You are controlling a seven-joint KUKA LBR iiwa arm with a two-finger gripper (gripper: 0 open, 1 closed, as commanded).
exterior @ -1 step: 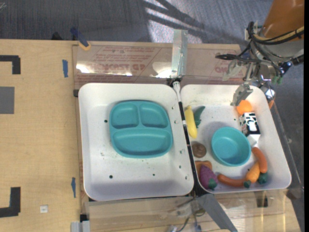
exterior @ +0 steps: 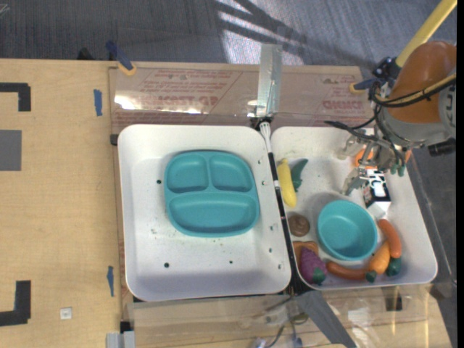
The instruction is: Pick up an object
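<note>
My gripper [exterior: 367, 174] hangs over the far right part of the right bin [exterior: 424, 227], just beyond the teal bowl [exterior: 348, 228]. Under it is a small white and black piece [exterior: 378, 191]; whether the gripper touches it I cannot tell. A yellow banana [exterior: 287, 183] lies along the bin's left wall with a dark teal toy [exterior: 298, 168] beside it. A brown round piece [exterior: 299, 225] sits left of the bowl. A purple toy [exterior: 312, 264], a red sausage [exterior: 346, 270], an orange sausage [exterior: 391, 238] and a carrot [exterior: 380, 260] crowd the near side.
The left bin [exterior: 138, 194] holds a teal divided plate [exterior: 212, 193]. A metal divider [exterior: 269, 85] rises at the back between the bins. The orange-banded arm [exterior: 424, 78] comes in from the upper right. Bare wooden bench [exterior: 54, 194] lies to the left.
</note>
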